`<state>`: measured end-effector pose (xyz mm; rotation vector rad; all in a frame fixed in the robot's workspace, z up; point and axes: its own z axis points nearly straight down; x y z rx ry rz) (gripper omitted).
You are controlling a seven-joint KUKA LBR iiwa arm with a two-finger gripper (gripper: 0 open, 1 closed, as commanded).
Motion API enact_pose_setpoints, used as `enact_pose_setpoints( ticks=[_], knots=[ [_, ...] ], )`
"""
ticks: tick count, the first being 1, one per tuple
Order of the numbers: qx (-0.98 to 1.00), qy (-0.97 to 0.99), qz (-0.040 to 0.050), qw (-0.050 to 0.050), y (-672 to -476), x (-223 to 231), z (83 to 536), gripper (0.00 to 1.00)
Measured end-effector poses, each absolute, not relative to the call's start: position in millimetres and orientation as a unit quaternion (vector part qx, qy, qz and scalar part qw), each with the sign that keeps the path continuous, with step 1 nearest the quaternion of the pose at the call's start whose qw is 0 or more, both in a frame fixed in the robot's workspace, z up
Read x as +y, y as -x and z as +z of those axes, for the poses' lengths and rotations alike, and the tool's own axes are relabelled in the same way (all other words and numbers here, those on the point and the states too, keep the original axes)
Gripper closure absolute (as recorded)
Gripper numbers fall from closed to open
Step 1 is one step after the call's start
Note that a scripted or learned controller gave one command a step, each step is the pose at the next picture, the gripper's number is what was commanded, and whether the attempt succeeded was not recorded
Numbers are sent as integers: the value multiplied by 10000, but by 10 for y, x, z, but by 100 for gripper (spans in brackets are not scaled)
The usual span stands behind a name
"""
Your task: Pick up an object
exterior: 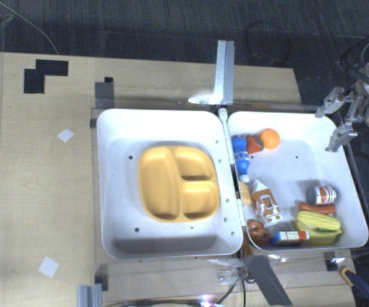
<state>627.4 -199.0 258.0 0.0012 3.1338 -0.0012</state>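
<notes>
The right bin (299,155) holds small toy foods. An orange ball (270,139) lies at the back beside a red piece (255,144) and a blue piece (238,144). A small bottle with an orange label (265,204) lies along the left wall. At the front right are a tin can (321,194), a yellow corn cob (318,221) and a red bottle (289,237). My gripper (330,125) hangs over the bin's back right corner, open, with nothing between its fingers. It is well apart from all the items.
The left bin (120,171) contains a yellow divided plate (177,182). A metal post (224,72) stands behind the seam between the bins. Bare white floor spans the middle of the right bin. Cables hang at the far right.
</notes>
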Motion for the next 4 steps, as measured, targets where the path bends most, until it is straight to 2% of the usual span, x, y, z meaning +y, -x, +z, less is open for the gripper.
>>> enact_pose_setpoints(
  ticks=[1, 2, 3, 4],
  knots=[
    [9938, -1113, 9, 12, -6593, -1864, 1414, 0],
    [9925, -1220, -6, -3, -6626, -2070, 875, 0],
    [9959, -906, -9, 74, -6510, -2052, 1487, 0],
    [9968, -796, 0, 23, -6134, -2051, 1030, 0]
  ],
)
